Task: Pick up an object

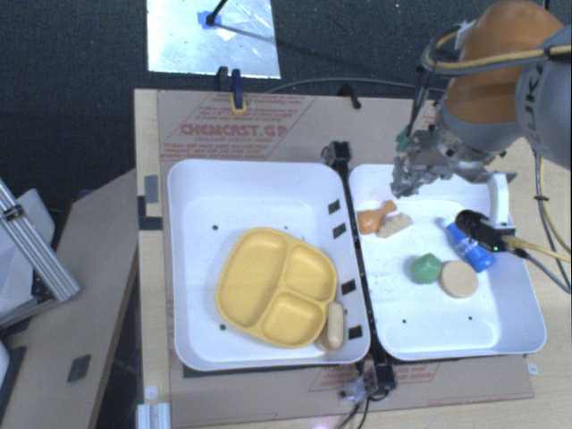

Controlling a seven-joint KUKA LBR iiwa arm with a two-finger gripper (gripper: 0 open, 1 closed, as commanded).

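Gripper over right bin; board seemingly reads CHEMCAST.

In the left bin lies a divided plate, a small roll touching its near right corner. In the right bin, a lump sits just left of a disc.

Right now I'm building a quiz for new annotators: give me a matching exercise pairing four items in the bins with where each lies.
Things:
1. yellow divided plastic plate
2. green round block
3. orange carrot-shaped toy
4. tan flat disc

Places:
A. right bin, nearest the divider between the bins
B. left bin
C. right bin, farthest of these toward its right wall
D. right bin, between the other two

Pairs: 1-B, 2-D, 3-A, 4-C
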